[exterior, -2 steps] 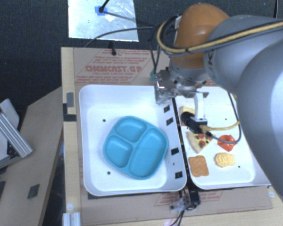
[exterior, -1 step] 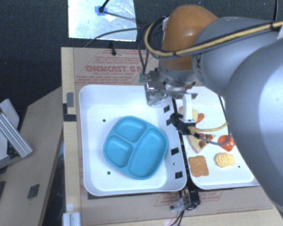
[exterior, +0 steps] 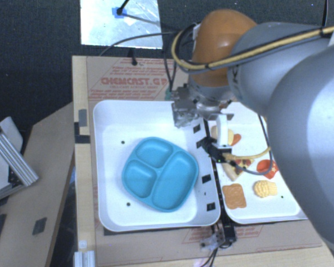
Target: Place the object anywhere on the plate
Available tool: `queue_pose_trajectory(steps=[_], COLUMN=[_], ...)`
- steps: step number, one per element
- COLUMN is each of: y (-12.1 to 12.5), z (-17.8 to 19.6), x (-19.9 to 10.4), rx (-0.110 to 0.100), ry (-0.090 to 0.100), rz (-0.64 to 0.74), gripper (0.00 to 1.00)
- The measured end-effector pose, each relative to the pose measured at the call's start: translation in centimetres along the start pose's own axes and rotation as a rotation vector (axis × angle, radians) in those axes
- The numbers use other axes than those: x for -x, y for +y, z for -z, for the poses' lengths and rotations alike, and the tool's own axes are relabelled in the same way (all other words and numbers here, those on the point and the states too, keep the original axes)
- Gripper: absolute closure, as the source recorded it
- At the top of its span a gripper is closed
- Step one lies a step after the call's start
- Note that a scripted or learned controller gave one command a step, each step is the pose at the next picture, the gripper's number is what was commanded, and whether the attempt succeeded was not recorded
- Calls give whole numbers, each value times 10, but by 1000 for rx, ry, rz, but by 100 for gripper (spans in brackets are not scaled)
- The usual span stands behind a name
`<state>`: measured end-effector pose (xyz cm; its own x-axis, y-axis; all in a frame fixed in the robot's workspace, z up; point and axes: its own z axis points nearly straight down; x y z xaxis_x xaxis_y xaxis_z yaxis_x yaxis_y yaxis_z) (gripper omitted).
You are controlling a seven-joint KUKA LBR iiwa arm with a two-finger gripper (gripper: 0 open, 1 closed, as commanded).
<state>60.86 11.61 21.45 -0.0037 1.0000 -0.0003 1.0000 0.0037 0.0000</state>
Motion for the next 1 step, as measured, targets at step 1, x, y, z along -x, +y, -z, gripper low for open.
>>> queue_pose_trajectory(steps=[1], y=[0], z=[0], x=[0], rx=[1], ry=[0], rz=[0], gripper=[0])
